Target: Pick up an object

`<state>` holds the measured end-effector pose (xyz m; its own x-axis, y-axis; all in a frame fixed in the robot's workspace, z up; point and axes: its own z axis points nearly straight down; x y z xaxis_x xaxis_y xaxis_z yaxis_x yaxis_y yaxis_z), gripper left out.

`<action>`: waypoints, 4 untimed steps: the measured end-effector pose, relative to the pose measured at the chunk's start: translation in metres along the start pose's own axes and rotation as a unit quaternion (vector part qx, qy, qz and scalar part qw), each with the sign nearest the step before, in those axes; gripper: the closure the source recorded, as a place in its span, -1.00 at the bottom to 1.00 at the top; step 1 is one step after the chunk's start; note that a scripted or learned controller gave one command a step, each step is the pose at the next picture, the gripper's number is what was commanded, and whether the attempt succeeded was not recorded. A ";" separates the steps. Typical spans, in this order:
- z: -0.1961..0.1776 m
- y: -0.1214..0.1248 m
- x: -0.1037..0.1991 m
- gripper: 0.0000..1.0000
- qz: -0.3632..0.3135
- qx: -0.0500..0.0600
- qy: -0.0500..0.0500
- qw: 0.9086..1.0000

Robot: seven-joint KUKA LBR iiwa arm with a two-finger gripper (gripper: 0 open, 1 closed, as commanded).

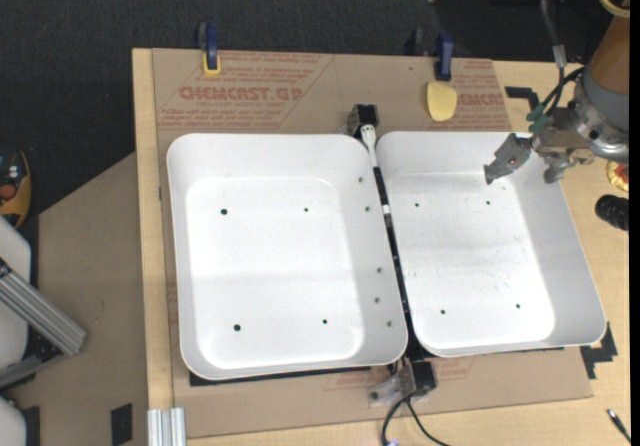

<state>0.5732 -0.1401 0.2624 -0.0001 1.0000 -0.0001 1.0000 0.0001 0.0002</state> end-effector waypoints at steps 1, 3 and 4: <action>-0.011 0.001 0.000 1.00 0.000 -0.001 0.000 1.000; -0.124 0.027 0.192 1.00 -0.004 -0.008 0.001 1.000; -0.031 0.095 0.216 1.00 -0.002 0.002 0.000 1.000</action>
<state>0.6680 0.0760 0.2931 -0.0033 1.0000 -0.0004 1.0000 0.0033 -0.0030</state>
